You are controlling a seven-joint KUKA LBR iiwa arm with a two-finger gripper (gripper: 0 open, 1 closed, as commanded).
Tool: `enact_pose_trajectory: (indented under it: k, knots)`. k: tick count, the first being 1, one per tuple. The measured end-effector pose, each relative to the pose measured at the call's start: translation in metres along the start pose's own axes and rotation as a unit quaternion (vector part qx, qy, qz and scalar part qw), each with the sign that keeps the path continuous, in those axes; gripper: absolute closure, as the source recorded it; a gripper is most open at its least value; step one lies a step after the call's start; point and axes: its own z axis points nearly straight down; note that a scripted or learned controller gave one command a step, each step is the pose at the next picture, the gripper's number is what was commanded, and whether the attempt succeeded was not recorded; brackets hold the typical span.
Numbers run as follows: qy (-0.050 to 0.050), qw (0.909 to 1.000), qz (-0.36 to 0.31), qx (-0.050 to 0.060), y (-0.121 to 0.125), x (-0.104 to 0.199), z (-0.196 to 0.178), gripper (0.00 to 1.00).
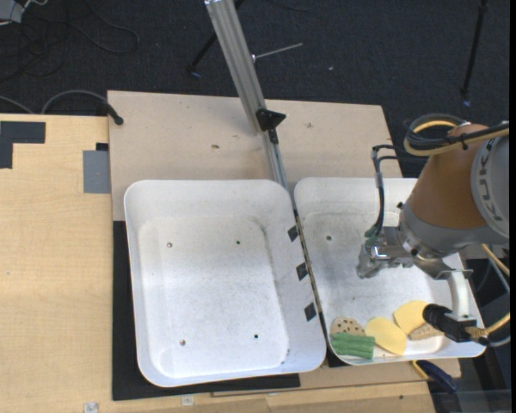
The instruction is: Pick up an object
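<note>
Seemingly light, soft toy foods, a green piece (353, 344), two yellow pieces (387, 334) and a spotted cookie (347, 326), crowd the right bin's (335, 222) near corner, best pinched across thin edges, while the tool (371, 261) hovers farther back holding nothing, its spread indiscernible.

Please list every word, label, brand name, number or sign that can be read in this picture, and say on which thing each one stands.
There is no readable text.
The two white bins carry only small dark dots, not characters.
The arm and gripper show no legible marking.
The objects in the right bin's near corner carry no lettering.
</note>
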Motion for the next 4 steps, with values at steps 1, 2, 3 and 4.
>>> enact_pose_trajectory:
  k: [1, 2, 3, 4]
  knots:
    - [0.0, 1.0, -0.002, 0.0, -0.008, -0.004, -0.048, 1.0]
    - [-0.001, 1.0, -0.004, -0.001, -0.004, -0.015, -0.102, 1.0]
    - [0.001, 1.0, -0.006, 0.002, -0.003, 0.035, -0.104, 1.0]
    - [0.001, 1.0, -0.007, 0.003, -0.012, 0.083, -0.105, 1.0]
